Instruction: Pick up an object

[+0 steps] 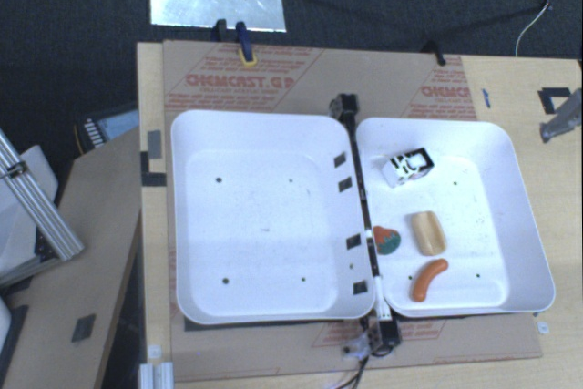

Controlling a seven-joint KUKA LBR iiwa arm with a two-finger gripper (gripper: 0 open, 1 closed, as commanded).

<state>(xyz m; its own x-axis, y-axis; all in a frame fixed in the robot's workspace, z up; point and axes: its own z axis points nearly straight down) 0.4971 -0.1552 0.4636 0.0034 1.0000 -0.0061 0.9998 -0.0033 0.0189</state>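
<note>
Four little things in the right white plastic bin (524, 196)

We see a long orange sausage toy (428, 280) at 6 o'clock, a tan block (427, 232) above it. The grey gripper (563, 121) sits at 2 o'clock; spread or pressed together, we cannot tell.

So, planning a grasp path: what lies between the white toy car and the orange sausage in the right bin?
The tan bread roll lies between the white toy car and the orange sausage, seen in the camera view.

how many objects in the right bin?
4, all in the right bin: white toy at back, tan block mid, round piece by the divider, sausage in front.
</note>
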